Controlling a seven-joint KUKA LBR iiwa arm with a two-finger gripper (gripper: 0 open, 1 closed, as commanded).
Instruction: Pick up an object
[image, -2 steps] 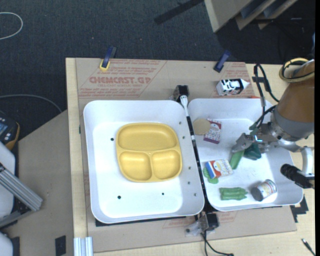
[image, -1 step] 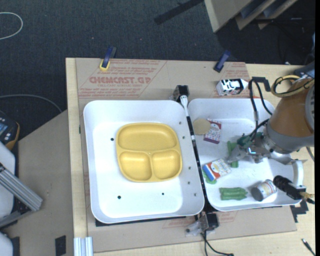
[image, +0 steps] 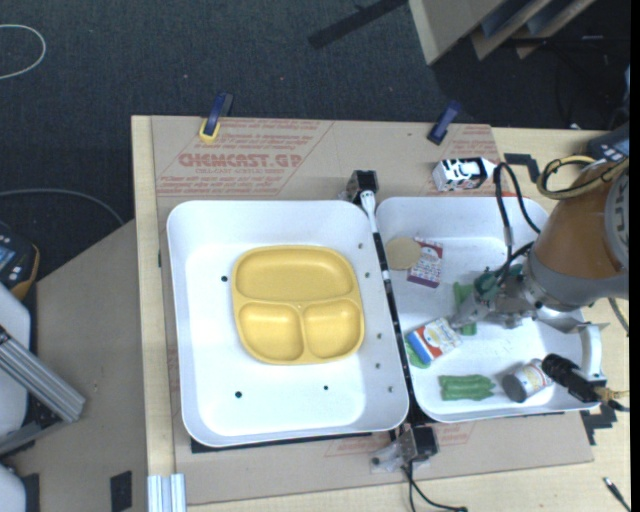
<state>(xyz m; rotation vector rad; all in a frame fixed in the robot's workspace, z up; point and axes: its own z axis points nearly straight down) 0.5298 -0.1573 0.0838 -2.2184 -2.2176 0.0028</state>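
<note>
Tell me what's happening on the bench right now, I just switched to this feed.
The arm is reaching into the right bin, its hand low among the items there, near a small green piece and a white, red and blue packet. A green object and a grey cylinder lie along the bin's near side. I can't see anything between the hand's fingers. The left bin holds a yellow divided plate.
</note>
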